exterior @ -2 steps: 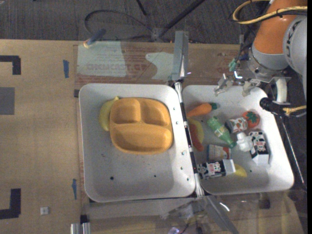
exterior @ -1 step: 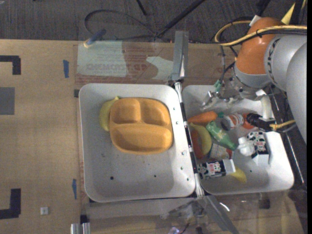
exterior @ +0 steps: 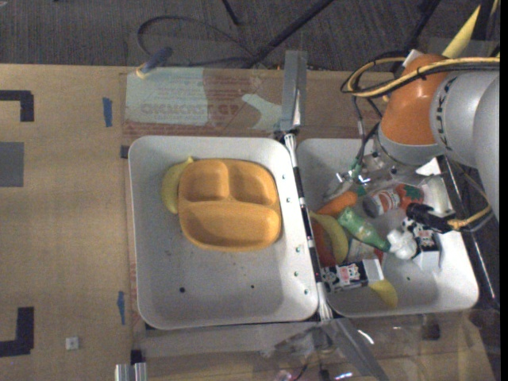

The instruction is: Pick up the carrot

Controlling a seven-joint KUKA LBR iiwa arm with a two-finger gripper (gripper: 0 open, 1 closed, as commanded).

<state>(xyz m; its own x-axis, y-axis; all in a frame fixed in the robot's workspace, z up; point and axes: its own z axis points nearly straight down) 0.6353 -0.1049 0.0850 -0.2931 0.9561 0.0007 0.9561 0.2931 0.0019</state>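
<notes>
Presently two white bins: the left bin (exterior: pixel 151 284) holds one orange divided tray (exterior: pixel 230 203) and one yellow piece (exterior: pixel 171 187); the right bin (exterior: pixel 444 288) holds one carrot (exterior: pixel 340 204) near its left wall. Gripper (exterior: pixel 367 173) above; grip state indeterminate. Brown bench (exterior: pixel 63 236), dark carpet (exterior: pixel 103 14) behind.

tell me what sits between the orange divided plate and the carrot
In the camera view, the metal divider where the two bins meet lies between the orange plate and the carrot.
</notes>
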